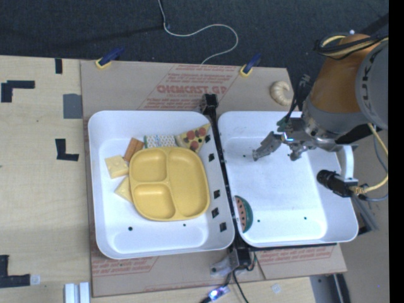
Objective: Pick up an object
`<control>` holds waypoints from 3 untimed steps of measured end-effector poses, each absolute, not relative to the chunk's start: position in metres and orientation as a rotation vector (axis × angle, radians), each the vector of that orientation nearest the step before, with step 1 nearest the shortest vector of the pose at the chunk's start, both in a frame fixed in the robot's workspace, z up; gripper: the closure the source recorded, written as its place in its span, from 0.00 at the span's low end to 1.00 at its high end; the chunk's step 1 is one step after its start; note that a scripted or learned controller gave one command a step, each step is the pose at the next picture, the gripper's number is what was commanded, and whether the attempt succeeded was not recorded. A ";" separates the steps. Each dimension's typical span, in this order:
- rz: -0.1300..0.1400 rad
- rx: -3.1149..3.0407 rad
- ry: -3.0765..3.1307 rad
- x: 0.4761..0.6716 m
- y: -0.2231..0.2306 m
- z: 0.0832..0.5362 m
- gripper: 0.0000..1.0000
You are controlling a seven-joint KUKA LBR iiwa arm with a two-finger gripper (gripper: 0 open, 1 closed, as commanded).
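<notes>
Arm (344, 84): seen entering from the right, grey with an orange band, bent over the upper right part of the right bin.
Jaws (278, 147): held apart above the right bin's floor, one finger stretched left and downward, the other shorter at the right; nothing is seen between them.
Right bin (284, 235): a white tray whose floor is mostly bare; a watermelon slice toy (243, 212) is lodged at its lower left edge, against the divider between the bins, well apart from the jaws.
Left bin (151, 245): a white tray in which a yellow divided plate (169, 183) is laid, taking up the middle.
Around the plate: pale yellow flat pieces (117, 167) are tucked at its left edge, an orange-brown piece (133, 148) lies just above them, and a pizza slice toy (196, 136) is found at the upper right, near the divider.
Surface (38, 188): light wood, with brown cardboard (183, 87) spread beneath both bins.
Beige object (281, 92): a small rounded thing on the cardboard, just beyond the right bin's top edge.
</notes>
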State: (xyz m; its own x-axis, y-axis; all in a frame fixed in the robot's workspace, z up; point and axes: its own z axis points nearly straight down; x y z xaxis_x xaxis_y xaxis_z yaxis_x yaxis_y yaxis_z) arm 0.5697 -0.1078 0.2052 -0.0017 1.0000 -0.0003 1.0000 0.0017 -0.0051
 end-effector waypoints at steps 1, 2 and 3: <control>0.009 -2.216 -2.219 0.573 -0.110 0.142 0.00; 0.008 -2.216 -2.219 0.572 -0.109 0.088 0.00; 0.003 -2.216 -2.222 0.573 -0.108 0.101 1.00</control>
State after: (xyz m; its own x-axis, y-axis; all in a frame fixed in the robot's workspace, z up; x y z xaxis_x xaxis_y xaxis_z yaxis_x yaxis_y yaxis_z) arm 0.5727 -0.1082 0.1006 -0.0025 1.0000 0.0013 1.0000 0.0025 -0.0042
